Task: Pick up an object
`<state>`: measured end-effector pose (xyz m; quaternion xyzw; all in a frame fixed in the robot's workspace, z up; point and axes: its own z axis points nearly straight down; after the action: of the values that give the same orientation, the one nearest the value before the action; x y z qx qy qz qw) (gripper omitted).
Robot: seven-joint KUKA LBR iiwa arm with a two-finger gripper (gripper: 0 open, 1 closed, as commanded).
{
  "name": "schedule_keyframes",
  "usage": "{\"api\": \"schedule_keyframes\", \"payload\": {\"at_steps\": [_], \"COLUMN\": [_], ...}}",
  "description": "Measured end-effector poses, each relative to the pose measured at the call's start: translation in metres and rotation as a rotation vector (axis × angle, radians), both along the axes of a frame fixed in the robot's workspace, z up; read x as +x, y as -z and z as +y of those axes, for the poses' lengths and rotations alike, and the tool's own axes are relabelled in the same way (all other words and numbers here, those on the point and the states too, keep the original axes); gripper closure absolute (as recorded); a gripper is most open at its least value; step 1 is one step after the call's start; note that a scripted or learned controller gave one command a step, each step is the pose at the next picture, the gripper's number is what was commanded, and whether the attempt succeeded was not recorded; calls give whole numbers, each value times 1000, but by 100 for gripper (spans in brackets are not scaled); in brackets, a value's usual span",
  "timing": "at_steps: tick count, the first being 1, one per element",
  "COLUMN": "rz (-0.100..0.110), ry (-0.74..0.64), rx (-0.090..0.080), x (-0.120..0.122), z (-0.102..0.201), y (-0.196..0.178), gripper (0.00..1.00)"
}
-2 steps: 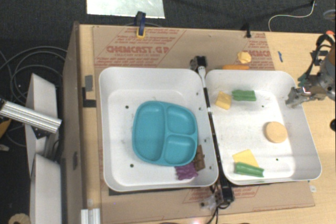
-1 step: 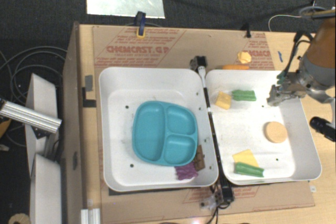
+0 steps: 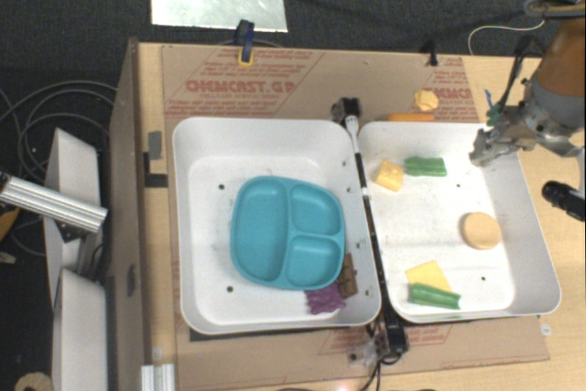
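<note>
We take the right bin (image 3: pixel 513 197) as our landmark. Our gripper (image 3: pixel 490 145) sits over that bin's far right rim, low on the grey arm (image 3: pixel 558 96), and we see nothing between it and the bin floor. It is too small and blurred for us to tell how it is set.

Inside the right bin lie the candidates: a green piece (image 3: pixel 425 166) near the far wall with a yellow block (image 3: pixel 390 176) just beside it toward the divider, a tan round (image 3: pixel 480 230) toward the bin's right side, and a yellow wedge (image 3: pixel 428 274) touching a second green piece (image 3: pixel 434 295) at the near wall. The green piece by the far wall is nearest the gripper.

Beyond the bin's far wall rest an orange stick (image 3: pixel 411 116) and a yellow lump (image 3: pixel 426 100). The left bin (image 3: pixel 197 151) holds a blue tray (image 3: pixel 287 233), with purple (image 3: pixel 321 298) and brown (image 3: pixel 349 277) bits at the tray's near edge.

We judge this to be the approach step, with nothing picked yet. The next move calls for shifting inward from the rim over one item, then descending squarely so the item ends up centred.
</note>
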<state>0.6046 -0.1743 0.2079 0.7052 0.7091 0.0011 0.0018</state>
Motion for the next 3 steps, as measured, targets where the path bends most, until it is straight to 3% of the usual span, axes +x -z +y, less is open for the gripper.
{"api": "schedule_keyframes", "payload": {"at_steps": [1,2,3], "rz": [1,12,-9], "ry": [1,9,4], "rx": [0,2,-7], "x": [-1,-58,-61], "z": [0,-35,-32], "y": [0,82,120], "gripper": [0,0,0]}}
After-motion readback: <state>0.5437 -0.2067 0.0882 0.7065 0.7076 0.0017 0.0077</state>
